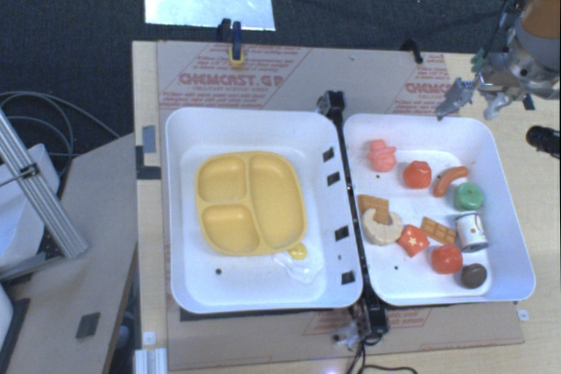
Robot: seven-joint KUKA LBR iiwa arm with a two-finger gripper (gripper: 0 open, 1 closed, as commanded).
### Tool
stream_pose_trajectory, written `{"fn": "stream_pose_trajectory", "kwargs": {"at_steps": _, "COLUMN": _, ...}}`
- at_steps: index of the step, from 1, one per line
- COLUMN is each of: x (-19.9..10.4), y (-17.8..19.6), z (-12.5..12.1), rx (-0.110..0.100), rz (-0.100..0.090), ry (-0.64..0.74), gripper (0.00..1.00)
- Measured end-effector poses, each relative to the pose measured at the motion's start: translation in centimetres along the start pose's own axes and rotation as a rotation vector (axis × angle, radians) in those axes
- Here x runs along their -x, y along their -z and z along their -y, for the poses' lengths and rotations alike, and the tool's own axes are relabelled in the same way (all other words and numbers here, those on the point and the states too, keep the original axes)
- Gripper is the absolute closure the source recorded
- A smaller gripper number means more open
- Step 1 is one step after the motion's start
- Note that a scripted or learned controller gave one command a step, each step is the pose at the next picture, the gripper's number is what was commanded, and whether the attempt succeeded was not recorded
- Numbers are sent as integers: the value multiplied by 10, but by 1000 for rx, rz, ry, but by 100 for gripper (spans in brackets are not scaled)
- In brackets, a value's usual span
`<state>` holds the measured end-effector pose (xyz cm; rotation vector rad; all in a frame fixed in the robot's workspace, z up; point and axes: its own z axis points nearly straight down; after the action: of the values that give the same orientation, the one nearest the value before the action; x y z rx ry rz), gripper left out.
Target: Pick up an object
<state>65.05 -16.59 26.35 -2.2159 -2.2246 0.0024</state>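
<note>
The worktop (96, 188) was a pale, smooth board, and a sheet of printed brown cardboard (289, 70) lay on it under two shallow white plastic bins. The left bin (188, 276) held a glossy yellow plastic plate with three compartments (251, 201), and a small fried egg toy (296, 258) lay just beside its lower right corner. The right bin (508, 215) held small toy foods: a pink lumpy piece (381, 155), a round red tomato (417, 174), a curved orange sausage (450, 179), a green ring (469, 196), a small white can (472, 231) and a dark brown ball (473, 276). The metal gripper (473, 101) hung above the far rim of the right bin with its fingers spread apart, pinching nothing.
</note>
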Motion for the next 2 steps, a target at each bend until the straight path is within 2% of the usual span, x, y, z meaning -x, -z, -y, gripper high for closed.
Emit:
{"fn": "stream_pose_trajectory", "kwargs": {"at_steps": 1, "x": -31, "y": -162, "z": -16, "rx": -11, "rz": -4, "ry": 3, "gripper": 0}}
{"fn": "stream_pose_trajectory", "kwargs": {"at_steps": 2, "x": -33, "y": -183, "z": 33, "rx": -5, "rz": -1, "ry": -2, "gripper": 0}}
